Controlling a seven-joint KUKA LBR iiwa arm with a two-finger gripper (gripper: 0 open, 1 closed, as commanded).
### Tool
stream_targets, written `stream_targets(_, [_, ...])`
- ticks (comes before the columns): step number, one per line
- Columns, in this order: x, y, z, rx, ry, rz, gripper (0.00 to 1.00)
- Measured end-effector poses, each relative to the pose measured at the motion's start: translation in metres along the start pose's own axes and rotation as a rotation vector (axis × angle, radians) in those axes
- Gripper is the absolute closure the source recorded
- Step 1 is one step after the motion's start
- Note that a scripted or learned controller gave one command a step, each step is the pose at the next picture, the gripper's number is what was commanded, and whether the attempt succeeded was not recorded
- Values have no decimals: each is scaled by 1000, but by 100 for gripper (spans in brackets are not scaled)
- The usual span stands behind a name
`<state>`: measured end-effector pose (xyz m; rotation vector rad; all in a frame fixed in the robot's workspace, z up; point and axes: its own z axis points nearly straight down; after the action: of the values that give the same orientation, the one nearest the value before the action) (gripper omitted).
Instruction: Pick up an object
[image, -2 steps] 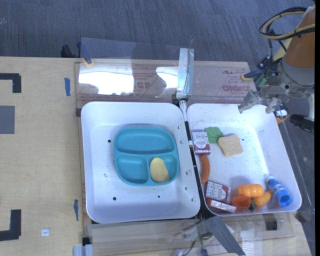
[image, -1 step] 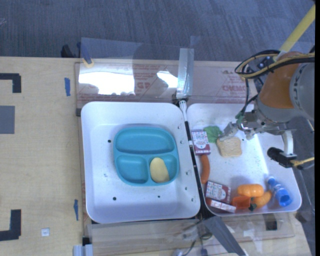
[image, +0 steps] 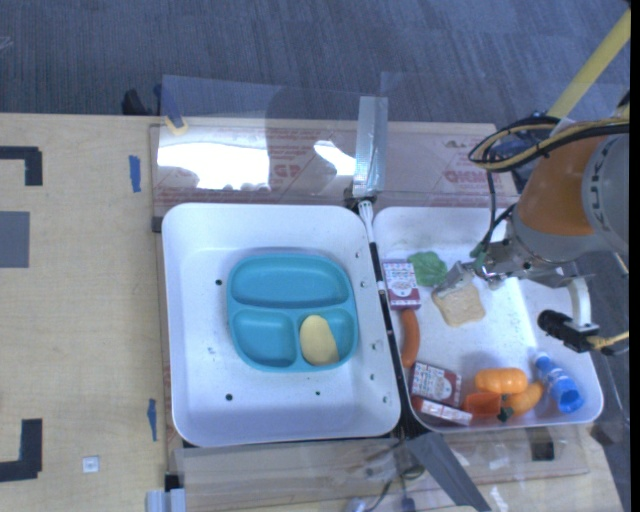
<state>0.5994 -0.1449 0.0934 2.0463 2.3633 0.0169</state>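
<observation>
My gripper hangs over the right bin, at the end of the grey arm with the orange band. Its tip is directly above the upper edge of a tan bread slice; whether they touch is unclear. A green leaf and a red-and-white carton lie just left of it. Lower in the bin are an orange sausage, two more red-and-white packs, orange toy vegetables and a blue bottle.
The left bin holds a blue divided plate with a yellow oval object in its lower right compartment. A metal divider stands behind the bins. Cables and a black part hang off the arm at the right.
</observation>
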Motion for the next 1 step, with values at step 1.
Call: stream_targets(1, [6,0,0,1,-2,-104,0])
